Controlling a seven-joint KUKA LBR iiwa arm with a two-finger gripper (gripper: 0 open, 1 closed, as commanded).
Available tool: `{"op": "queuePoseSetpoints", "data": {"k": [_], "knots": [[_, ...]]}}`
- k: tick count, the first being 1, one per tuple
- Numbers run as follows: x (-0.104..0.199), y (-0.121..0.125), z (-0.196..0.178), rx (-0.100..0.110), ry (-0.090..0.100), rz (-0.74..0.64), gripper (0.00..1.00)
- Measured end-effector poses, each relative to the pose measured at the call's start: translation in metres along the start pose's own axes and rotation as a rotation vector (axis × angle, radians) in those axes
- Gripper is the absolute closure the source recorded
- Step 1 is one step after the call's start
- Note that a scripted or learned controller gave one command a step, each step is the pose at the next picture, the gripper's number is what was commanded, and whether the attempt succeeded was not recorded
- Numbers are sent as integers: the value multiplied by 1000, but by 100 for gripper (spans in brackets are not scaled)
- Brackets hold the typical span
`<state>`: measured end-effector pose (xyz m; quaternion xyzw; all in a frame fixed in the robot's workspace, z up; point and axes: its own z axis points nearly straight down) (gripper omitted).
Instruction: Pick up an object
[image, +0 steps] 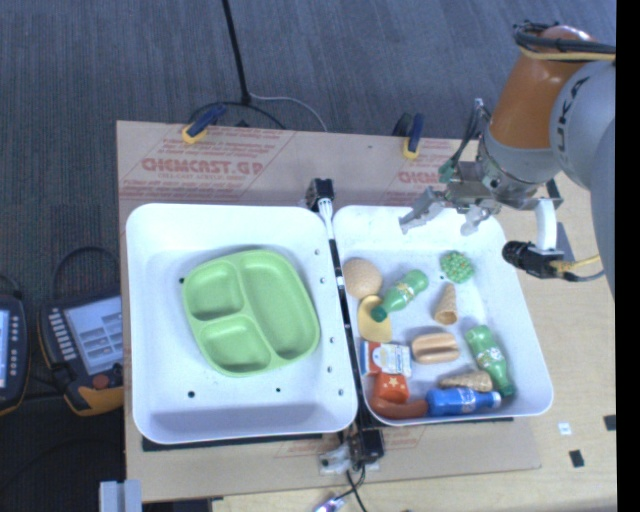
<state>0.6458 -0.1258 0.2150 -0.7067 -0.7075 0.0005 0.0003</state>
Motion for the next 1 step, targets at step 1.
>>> {"op": "queuePoseSetpoints", "data": {"k": [1], "knots": [[15,-81,120,1,0,268,0]]}}
